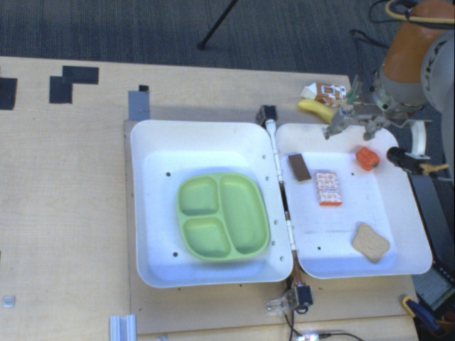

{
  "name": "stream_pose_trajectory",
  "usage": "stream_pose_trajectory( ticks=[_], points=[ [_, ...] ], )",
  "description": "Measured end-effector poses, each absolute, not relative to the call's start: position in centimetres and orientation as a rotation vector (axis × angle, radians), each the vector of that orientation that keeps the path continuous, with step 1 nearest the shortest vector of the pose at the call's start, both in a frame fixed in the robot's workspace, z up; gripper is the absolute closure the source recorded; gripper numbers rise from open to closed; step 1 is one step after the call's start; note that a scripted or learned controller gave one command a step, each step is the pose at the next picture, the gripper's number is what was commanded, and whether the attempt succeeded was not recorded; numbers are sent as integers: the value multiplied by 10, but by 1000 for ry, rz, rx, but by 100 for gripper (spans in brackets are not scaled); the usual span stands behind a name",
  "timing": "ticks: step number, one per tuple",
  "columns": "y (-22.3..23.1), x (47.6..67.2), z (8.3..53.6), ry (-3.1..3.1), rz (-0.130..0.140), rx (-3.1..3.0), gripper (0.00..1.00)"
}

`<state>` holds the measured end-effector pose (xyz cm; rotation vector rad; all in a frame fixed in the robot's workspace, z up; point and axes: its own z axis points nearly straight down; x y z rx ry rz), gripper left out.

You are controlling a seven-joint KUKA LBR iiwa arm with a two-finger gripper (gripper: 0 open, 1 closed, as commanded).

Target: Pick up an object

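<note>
Your end effector (353, 125) hangs over the far edge of the right bin (405, 212), and its fingers are spread apart with nothing between them. In that bin you have an orange piece (367, 158), a brown bar (298, 167), a small packet (328, 188) and a tan biscuit (370, 242). A banana (316, 108) lies on the desk (64, 212) behind. The left bin (153, 190) holds a green tray (223, 217).
</note>
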<state>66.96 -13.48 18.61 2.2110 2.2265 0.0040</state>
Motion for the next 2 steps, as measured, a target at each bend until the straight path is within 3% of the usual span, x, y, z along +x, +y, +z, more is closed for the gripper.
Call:
stream_pose_trajectory(
  ticks=[1, 2],
  points=[
    [-173, 624, 101, 2222, 3, 2215, 0],
    [-171, 626, 113, 2225, 10, 2209, 100]
  ],
)
